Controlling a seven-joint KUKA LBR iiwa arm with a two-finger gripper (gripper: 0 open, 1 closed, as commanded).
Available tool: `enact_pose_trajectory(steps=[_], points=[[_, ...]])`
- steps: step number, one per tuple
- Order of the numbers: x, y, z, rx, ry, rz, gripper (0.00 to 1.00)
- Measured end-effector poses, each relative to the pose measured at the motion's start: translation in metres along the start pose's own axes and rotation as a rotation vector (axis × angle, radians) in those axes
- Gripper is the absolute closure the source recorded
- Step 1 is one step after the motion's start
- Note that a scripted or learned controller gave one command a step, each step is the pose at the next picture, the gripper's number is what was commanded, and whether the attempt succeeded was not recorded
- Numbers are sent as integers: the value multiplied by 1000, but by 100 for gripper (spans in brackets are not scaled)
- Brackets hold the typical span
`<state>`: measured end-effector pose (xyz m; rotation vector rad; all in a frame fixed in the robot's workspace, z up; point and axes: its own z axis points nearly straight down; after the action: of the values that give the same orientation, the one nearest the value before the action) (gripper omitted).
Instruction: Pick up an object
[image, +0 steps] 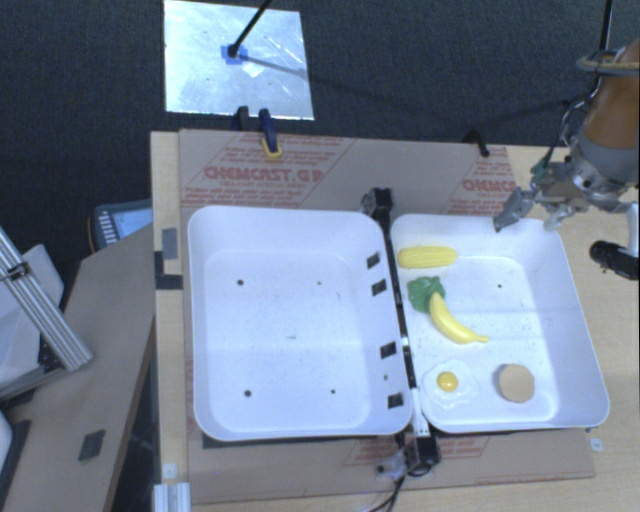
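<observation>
The right bin (575, 330) holds a yellow corn cob (427, 257) near its back left corner, a green broccoli piece (424, 290) below it, a banana (455, 324) slanting toward the middle, a fried egg (447, 384) at the front left and a tan round cookie (515, 383) to the egg's right. My gripper (530, 212) hangs over the back right rim of that bin, open, with its two fingers spread and nothing between them. It is well to the right of the corn and far back from the cookie.
The left bin (215, 300) lies beside the right one, with black clips (381, 288) along the shared divider. A silver sheet (238, 58) lies behind the bench, and a metal rail (40, 305) stands at the far left.
</observation>
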<state>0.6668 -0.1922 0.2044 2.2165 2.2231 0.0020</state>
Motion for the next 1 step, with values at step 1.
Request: enact_pose_trajectory(steps=[1], points=[[0, 1, -12, -5, -2, -3, 100]])
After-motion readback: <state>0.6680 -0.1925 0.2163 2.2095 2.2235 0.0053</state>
